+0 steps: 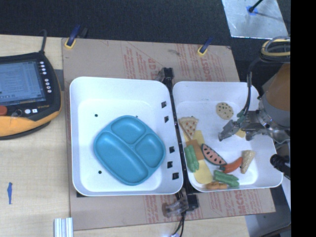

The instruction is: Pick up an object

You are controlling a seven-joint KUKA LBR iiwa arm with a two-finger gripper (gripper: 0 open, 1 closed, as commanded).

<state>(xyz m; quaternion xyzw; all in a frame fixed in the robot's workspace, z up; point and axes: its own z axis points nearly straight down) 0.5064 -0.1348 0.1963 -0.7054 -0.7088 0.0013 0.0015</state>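
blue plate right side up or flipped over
Right side up: the blue plate shows its three hollow compartments facing up in the left bin.

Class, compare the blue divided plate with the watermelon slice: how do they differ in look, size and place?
The blue divided plate is far larger than the watermelon slice. The plate is plain blue; the slice is red with a dark rind. The plate lies alone in the left bin; the slice lies among toy foods in the right bin.

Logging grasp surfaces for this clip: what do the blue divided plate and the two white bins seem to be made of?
The blue three-compartment plate looks like moulded plastic, matte, with soft rounded ridges. The left white bin and right white bin look like smooth, slightly glossy plastic with rounded rims, though that is only likely.
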